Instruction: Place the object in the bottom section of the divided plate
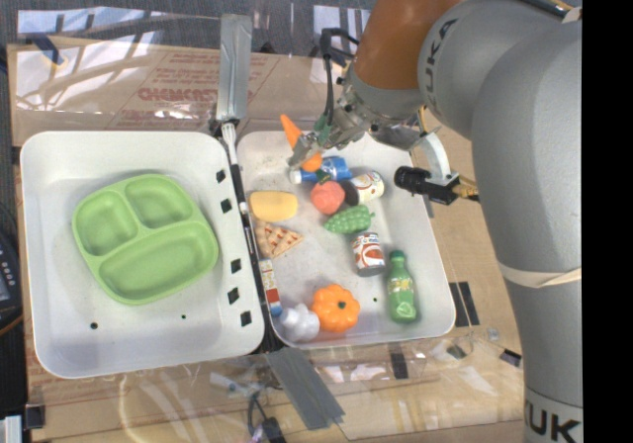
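Observation:
A green divided plate (87, 233) lies in the left bin (40, 322), with two small sections at the far side and one large section (158, 263) at the near side. My gripper (311, 145) hangs low over the far left part of the right bin (435, 293). It is right beside an orange carrot (288, 127) and just above a small orange piece (313, 164) and a blue can (336, 169). Nothing lies on the plate.
The right bin also holds a yellow bun (273, 204), a pizza slice (279, 238), a red fruit (328, 196), a white jar (369, 184), a green vegetable (348, 221), a red-white can (368, 253), a green bottle (400, 288) and a pumpkin (336, 308). A divider wall (242, 233) separates the bins.

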Robot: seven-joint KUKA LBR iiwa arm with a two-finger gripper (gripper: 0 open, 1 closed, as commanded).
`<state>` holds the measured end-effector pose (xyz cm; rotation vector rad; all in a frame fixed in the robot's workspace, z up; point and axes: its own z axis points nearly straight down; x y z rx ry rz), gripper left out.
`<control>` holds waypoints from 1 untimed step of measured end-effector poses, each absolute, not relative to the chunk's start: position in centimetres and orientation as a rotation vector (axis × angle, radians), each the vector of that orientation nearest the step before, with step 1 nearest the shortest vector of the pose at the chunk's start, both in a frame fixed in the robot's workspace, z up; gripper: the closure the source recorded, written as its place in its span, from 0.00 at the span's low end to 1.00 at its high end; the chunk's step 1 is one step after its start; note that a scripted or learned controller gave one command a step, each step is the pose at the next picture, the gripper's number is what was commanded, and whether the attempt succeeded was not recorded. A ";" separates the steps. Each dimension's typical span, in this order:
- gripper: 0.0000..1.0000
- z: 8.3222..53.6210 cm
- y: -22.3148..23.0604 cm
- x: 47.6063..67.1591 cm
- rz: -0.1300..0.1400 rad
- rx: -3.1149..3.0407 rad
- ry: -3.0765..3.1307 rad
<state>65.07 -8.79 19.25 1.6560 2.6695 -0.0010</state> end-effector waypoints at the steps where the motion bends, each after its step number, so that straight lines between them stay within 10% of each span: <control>1: 1.00 11.3 -16.2 64.4 -0.001 1.424 2.802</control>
